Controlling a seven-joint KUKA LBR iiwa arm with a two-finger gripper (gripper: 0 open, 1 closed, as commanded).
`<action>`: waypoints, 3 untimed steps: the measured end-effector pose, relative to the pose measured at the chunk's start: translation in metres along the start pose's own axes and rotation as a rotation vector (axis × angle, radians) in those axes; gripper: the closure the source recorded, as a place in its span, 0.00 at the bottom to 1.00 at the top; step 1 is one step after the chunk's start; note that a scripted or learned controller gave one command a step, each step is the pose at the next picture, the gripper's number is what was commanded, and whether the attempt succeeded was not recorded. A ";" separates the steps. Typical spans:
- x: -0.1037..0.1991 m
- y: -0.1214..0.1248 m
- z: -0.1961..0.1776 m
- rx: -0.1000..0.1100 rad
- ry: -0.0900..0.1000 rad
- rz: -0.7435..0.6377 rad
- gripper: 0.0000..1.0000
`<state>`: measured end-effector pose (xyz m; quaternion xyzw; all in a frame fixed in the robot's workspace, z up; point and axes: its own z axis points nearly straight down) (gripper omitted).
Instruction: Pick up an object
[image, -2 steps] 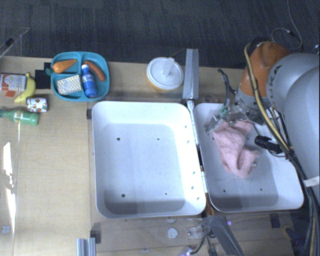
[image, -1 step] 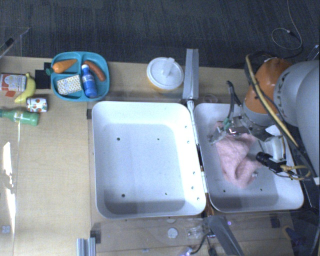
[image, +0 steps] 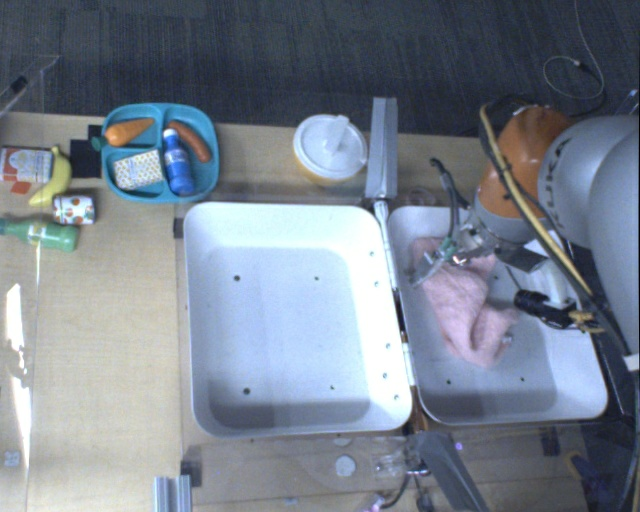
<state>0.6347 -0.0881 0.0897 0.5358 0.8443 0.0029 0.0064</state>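
No readable text, brand, number or sign showing anywhere. Small red-and-white carton (image: 24, 166) at bench's left edge carrying printed panel, lettering blurring beyond reading. Small can (image: 74, 209) beside it wearing patterned label, no words resolving. Blue bottle (image: 178, 160) lying in blue divided tray (image: 207, 150) showing pale label patch, too small to read. Green bottle (image: 42, 234) lying near can, label not legible. White lidded cup (image: 330, 146) showing no legible marking.

Grey arm (image: 600, 170), orange band (image: 525, 135), yellow and black cables (image: 530, 225)
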 end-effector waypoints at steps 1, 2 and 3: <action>-0.015 0.029 0.001 0.023 0.014 0.049 0.00; -0.018 0.032 -0.012 0.008 -0.003 0.045 1.00; 0.004 0.043 -0.096 0.006 0.004 -0.061 1.00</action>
